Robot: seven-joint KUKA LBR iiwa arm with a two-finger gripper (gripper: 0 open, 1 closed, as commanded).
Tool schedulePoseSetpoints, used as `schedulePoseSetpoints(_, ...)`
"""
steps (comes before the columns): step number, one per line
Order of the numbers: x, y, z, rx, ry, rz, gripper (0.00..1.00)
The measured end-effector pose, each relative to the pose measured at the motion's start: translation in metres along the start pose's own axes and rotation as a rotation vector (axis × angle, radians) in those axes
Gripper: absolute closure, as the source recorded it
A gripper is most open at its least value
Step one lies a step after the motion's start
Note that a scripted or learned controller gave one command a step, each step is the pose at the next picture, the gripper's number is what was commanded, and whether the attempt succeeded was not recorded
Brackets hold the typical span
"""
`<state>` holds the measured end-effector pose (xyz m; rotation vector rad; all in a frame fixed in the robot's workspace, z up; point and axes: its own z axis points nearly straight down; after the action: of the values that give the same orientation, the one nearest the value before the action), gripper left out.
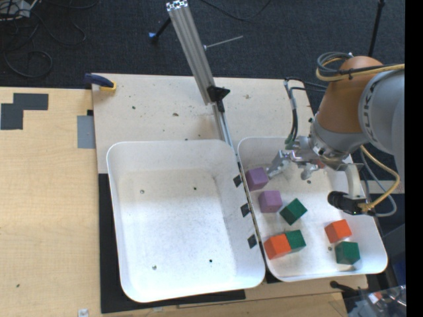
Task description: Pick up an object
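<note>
Now, over the right bin (pixel 380 259), the pincer (pixel 291 164) hangs low: metal fingers spread apart, nothing between them, one tip just beside the upper purple cube (pixel 257 177). Behind it, the arm (pixel 360 111) shows a smooth orange band and a grey shell, with cables looping round the wrist.

Cubes all look matte, small and hard-edged. A second purple cube (pixel 269 201) sits just below the first, a dark green cube (pixel 293 211) beside it, tilted on the diagonal. Nearer the front wall, an orange cube (pixel 277 246) touches a green cube (pixel 295 239). Off to the right, another orange cube (pixel 338 230) lies just above another green cube (pixel 347 251).

Both bins are shallow white plastic with rounded corners. The left bin (pixel 119 177) is speckled with dark flecks on its floor.

The desk (pixel 46 197) is pale wood, with grey patches at the left and a scuffed, spotted board behind the bins. A ribbed aluminium bar (pixel 195 51) slants up from between the bins. Beyond, dark carpet with stray cables.
</note>
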<state>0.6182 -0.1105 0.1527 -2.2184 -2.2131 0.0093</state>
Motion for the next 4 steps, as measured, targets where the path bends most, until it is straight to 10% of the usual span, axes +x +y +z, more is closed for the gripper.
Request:
schedulePoseSetpoints(1,0.002,0.012,0.029,-0.029,-0.006,-0.001,0.00)
schedulePoseSetpoints(2,0.001,0.012,0.021,-0.029,-0.003,0.006,1.00)
schedulePoseSetpoints(4,-0.008,0.008,-0.068,-0.012,-0.002,0.000,1.00)
